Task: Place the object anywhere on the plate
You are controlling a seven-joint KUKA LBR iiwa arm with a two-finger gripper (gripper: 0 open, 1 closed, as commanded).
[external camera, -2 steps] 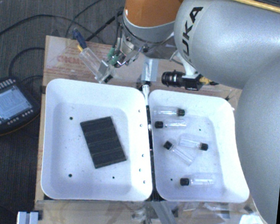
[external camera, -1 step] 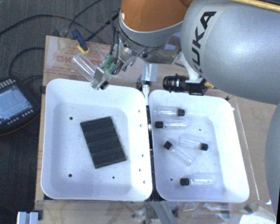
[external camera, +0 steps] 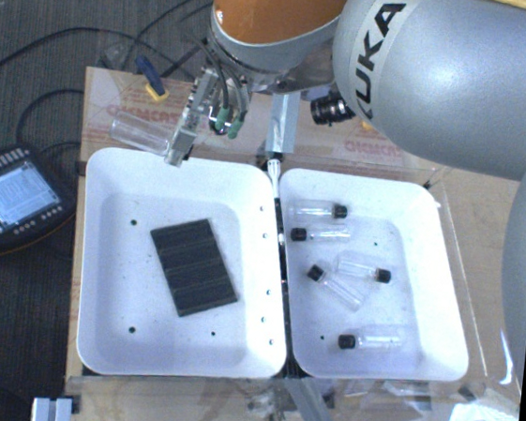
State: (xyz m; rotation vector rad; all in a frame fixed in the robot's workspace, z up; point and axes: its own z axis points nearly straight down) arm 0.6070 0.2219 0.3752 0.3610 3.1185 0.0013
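In the left bin (external camera: pixel 86 260): one dark ribbed plate (external camera: pixel 194 266), lying flat, askew. In the right bin (external camera: pixel 445 282): five clear black-capped vials (external camera: pixel 319 233), scattered, well apart from the plate. Over the left bin's far rim: gripper (external camera: pixel 179 151), pointing down; open or clenched cannot be told. Just beside its tip: one clear tube (external camera: pixel 140 132), lying on the bench (external camera: pixel 106 93).

The grey KUKA arm (external camera: pixel 448 75) enters from the upper right, its thick link lying across the top of the view. The orange band (external camera: pixel 272 3) sits above the wrist. Below it the end effector (external camera: pixel 184 144) hangs tilted down and to the left, and its slim fingers (external camera: pixel 178 148) hold a clear vial between them.
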